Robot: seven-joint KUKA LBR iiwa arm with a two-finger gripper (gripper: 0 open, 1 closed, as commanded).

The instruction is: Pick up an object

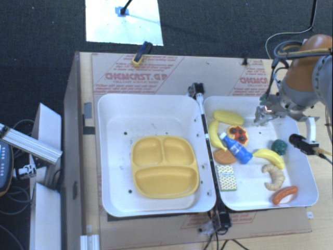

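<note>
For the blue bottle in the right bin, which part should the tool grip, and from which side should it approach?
Grip the blue bottle across the middle of its body, coming down from above. It lies on its side, slanted, white cap toward the upper left, so its long flanks face outward. Turn the tool so it closes across the short width. A banana and cookie lie close, so this may be tight.

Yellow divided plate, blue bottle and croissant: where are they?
Yellow divided plate (165, 166): camera view, large lower compartment.
Blue bottle (237, 149): camera view, middle of body.
Croissant (274, 176): camera view, middle of curve.

The grey arm (307, 77) hangs at the right, wrist angled down-left.
</note>
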